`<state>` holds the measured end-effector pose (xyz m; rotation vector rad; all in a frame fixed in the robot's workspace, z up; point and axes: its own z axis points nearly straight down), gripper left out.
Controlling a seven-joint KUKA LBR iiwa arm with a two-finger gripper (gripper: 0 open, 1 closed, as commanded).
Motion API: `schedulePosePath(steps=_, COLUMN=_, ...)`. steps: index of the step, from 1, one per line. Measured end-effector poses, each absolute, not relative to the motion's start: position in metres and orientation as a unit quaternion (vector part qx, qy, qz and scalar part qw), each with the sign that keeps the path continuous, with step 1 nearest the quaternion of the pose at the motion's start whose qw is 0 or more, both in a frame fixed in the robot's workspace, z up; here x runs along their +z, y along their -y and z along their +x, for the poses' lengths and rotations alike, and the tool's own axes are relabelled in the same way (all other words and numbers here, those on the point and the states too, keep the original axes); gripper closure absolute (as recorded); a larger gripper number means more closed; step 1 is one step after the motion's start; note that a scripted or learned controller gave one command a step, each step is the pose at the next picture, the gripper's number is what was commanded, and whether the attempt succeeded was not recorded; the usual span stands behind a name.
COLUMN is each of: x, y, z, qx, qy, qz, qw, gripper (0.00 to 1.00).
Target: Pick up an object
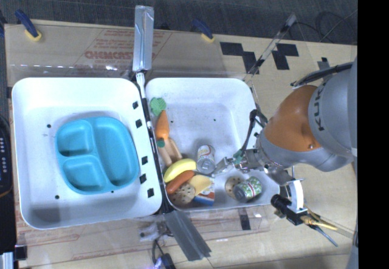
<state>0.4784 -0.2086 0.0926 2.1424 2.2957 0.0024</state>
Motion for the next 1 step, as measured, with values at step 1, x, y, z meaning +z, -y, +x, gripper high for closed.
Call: schedulePosePath(steps=1, x=0.0922, y=0.2097, z=0.5361, qx=-0.0002, qy=-0.692, qz=0.722, qw=0.000, gripper=0.00)
